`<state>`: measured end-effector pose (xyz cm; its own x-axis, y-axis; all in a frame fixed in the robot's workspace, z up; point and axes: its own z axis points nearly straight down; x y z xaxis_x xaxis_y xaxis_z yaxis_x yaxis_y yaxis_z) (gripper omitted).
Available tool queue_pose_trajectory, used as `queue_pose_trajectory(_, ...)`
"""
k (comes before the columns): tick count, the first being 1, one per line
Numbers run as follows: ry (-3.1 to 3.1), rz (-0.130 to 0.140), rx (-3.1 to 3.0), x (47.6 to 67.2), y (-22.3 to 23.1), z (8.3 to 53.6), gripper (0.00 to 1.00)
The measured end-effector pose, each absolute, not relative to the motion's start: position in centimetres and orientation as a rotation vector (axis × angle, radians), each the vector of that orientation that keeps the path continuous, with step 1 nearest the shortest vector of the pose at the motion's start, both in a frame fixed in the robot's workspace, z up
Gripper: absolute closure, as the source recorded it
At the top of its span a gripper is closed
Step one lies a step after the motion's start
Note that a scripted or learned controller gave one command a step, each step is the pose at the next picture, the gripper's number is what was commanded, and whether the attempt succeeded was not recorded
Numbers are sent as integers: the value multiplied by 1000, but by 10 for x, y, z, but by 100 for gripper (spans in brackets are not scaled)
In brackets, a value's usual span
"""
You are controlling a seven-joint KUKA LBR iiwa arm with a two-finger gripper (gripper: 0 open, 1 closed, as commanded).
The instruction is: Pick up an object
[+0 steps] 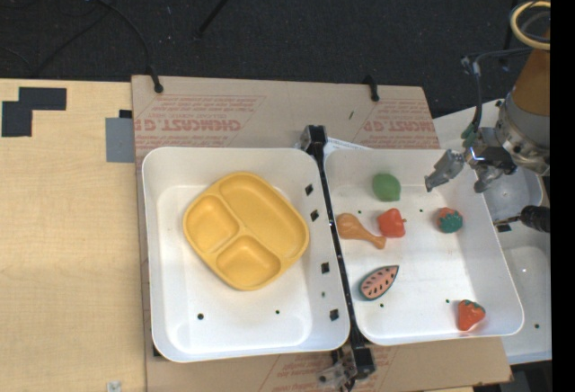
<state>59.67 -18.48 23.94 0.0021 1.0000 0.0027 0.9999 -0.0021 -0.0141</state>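
The arm reached in from the right, its jaws (456, 170) hanging over the far right corner of the right bin (503, 291), spread apart with nothing between them. Below, the toys sat scattered in that bin: a green ball-shaped piece (386, 186) toward the far edge, a toy chicken drumstick (358, 230) against the left wall, and a red pepper-like piece (392, 222) touching the drumstick's thick end. A small red-and-green toy (449, 220) lay near the right wall, just below the jaws. A watermelon slice (379, 281) rested toward the near left, and a strawberry (470, 315) sat in the near right corner. In the left bin (180, 327) lay a yellow three-compartment plate (245, 229), tilted at an angle. The cardboard (269, 116) beneath both bins read "CHEMCRZT GP", printed upside down.
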Motion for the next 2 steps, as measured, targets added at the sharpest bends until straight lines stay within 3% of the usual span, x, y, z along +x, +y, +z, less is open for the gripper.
queue_pose_trajectory(1,-2221,1,-2221,599,-185,247,0)
queue_pose_trajectory(2,-2215,6,-2217,594,-175,190,0)
